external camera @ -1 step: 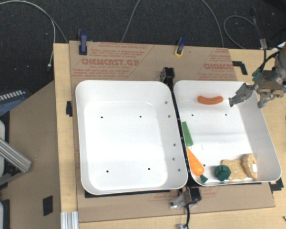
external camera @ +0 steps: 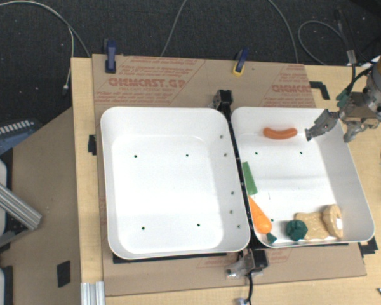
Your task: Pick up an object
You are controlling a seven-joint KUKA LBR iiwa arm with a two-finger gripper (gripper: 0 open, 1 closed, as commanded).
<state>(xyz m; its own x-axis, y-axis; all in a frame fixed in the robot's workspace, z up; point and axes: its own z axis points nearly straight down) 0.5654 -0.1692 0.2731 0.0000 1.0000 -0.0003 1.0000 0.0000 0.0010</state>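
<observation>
Tan bread-like pieces (external camera: pixel 322 223) (beside a dark-green lump (external camera: pixel 297 229)) lie low; jaws spread, holding nothing.

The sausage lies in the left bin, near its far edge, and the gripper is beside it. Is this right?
Not quite. The camera view shows the sausage in the right bin, near its far edge. The gripper is indeed beside it, to its right.

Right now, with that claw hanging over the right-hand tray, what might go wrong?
The claw sits at the right bin's far edge, so it might bump the rim. The toys near the front corner, a carrot, a dark green piece and tan pieces, lie crowded, so a grab there may slip.
</observation>
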